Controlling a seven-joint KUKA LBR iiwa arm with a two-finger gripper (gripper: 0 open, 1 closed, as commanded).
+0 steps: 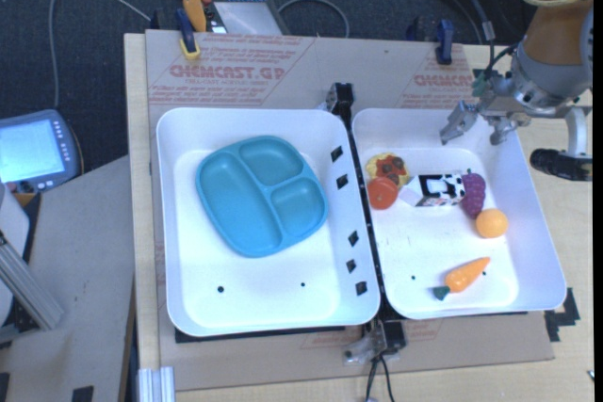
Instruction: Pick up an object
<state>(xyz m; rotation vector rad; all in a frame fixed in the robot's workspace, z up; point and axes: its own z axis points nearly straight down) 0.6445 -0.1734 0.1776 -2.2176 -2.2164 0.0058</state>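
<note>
Since every toy lies loose in the right bin [537,231], the carrot [465,275], the orange ball [490,223] and the purple grapes [473,192] among them, nothing has been picked up yet. The hand [479,124] hangs spread and empty above the bin's far edge, the arm reaching in from the right.

In the right bin [528,193] the objects crowd the middle: a tomato [382,193] and a yellow-red item [388,168] close to the left wall, a black-and-white box [440,188] touching purple grapes [473,191], an orange [490,223] just beside the grapes, and a carrot [465,274] nearer. Bare floor lies along the far edge, down the right slope, and in the near left corner. The hand [479,125] hangs over the far rim, apart from them all. In the left bin [174,202], the blue divided plate [262,193] takes the centre; open floor runs along the near side.
</note>
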